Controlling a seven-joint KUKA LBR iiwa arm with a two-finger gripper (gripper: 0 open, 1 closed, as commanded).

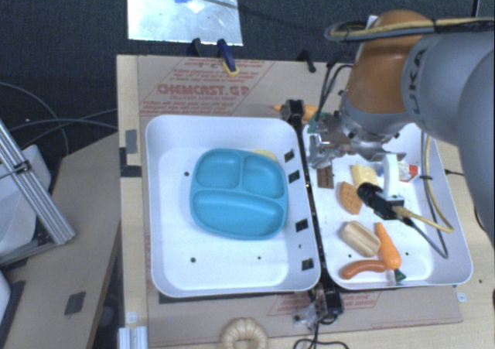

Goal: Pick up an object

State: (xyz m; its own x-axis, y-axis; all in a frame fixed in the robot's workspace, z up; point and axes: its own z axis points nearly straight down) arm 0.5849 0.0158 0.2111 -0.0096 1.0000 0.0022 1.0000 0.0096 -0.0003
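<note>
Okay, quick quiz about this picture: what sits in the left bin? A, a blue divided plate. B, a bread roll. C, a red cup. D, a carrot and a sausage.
A: the blue divided plate lies in the middle of the left bin, while the carrot, the sausage and the bread roll lie in the right bin.

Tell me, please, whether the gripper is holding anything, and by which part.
It cannot be told: the gripper hangs over the right bin, with nothing visibly between its fingers.
</note>
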